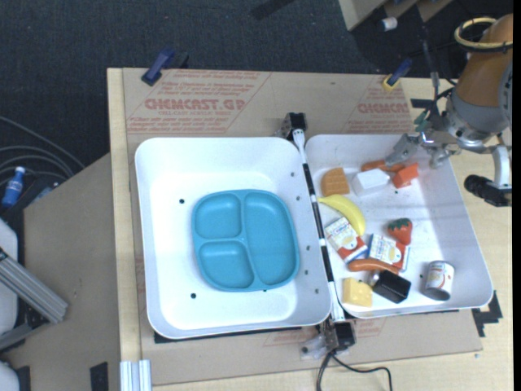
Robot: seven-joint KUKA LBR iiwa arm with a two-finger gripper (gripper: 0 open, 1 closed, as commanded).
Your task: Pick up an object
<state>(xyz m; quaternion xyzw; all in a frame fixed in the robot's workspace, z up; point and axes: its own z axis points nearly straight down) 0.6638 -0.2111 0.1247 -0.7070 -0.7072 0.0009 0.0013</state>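
Note:
My gripper hangs over the back of the right bin, reaching in from the upper right, and looks open. Just below its left finger lies a small orange piece, not clearly between the fingers. A white block sits just left of that piece. Further forward in the same bin are a tan bread-like item, a banana, a red strawberry toy, a red sausage, a yellow cheese wedge, a black block and a small can.
The left bin holds a blue divided plate. Two small printed packets lie among the toys in the right bin. A black divider runs between the bins. Cables and a metal rail lie off the bench at the left.

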